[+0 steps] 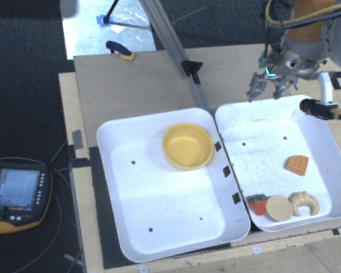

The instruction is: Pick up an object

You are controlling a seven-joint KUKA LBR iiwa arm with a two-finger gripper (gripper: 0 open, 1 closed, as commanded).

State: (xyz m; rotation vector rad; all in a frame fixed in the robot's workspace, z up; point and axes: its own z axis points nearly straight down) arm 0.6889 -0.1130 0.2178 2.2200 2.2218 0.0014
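From the overhead camera, the gripper point(267, 90) hangs above the far edge of the right bin point(327, 139), its 2 fingers spread apart with nothing between them. In that bin's near corner a croissant point(305, 202) lies with its long axis running left-right, beside a round biscuit point(278, 208). A waffle point(297, 165) sits farther back. A yellow bowl point(187, 145) rests in the left bin point(127, 186).

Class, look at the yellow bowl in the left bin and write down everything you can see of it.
The yellow bowl is round and shallow, one plain colour, with a smooth matte look like plastic. It stands upright, open side up, with nothing visible inside. It sits on the floor of the left bin, in the far right corner, close to the wall next to the right bin. Nothing else touches it; the gripper is apart from it, over the far edge of the right bin.
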